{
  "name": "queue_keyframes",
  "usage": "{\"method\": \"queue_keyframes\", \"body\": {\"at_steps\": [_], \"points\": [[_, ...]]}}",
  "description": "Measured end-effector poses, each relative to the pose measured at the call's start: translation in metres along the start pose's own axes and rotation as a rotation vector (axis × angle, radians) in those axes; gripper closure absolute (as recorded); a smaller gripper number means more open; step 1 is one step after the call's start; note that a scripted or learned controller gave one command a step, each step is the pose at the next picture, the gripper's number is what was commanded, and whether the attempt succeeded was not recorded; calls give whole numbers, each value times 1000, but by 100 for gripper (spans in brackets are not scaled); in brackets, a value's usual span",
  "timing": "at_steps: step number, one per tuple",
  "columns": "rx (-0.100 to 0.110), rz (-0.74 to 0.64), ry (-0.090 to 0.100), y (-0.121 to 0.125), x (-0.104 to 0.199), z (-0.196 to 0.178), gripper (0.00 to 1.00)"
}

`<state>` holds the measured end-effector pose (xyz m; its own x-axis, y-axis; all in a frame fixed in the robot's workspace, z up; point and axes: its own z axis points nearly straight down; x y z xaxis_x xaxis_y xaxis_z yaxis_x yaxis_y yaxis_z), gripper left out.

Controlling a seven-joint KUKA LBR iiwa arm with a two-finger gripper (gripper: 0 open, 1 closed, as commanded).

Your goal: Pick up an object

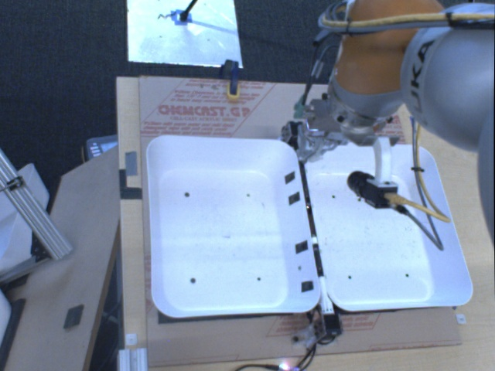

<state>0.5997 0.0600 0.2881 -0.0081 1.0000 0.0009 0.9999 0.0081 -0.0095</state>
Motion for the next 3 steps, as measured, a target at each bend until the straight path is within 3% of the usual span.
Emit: {"method": "queue_keyframes", "body": {"at_steps": [1, 2, 3], "points": [[-27, -3, 5, -17, 85, -143, 100], [-25, 2, 4, 4, 107, -251, 100], [-2, 9, -3, 52, 80, -153, 100]]}}
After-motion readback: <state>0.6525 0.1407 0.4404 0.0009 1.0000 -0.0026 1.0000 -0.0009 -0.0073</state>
